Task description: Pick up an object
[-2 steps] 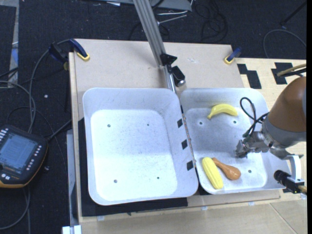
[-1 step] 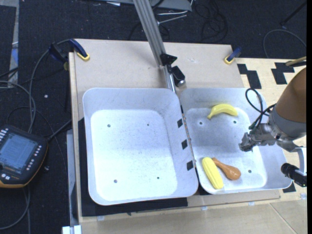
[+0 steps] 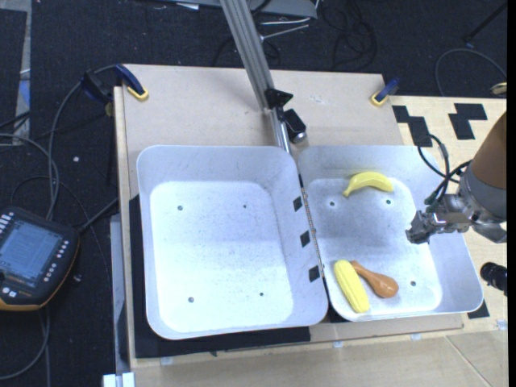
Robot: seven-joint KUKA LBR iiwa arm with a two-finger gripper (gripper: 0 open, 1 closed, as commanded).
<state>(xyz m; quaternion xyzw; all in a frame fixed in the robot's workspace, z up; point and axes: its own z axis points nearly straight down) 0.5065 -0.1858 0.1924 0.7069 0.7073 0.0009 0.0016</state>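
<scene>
A grey KUKA arm with an orange band above the wrist reaches in from the right edge of the bench, its small metal two-finger gripper poised over the right-hand side of the shallow white plastic right bin, near that bin's right wall; whether the pincer is open or closed cannot be told from this overhead angle, and nothing can be seen between its tips. Three toy foods lie in the same bin: a curved yellow plastic banana near the far wall, well apart from the gripper, and, at the near edge, a yellow plastic corn cob lying just beside and seemingly touching a brown-orange chicken drumstick-shaped toy. The drumstick sits between the corn cob and the bin's right half, below and to the left of the gripper. The shallow white plastic left bin stands alongside, the two meeting along a seam marked with small black tabs. Both bins rest on a pale wooden bench top fixed with blue-and-yellow clamps at its far corners, while a slanting aluminium pole rises from behind the seam and a handheld control pendant with a lit screen lies on the dark floor at left.
</scene>
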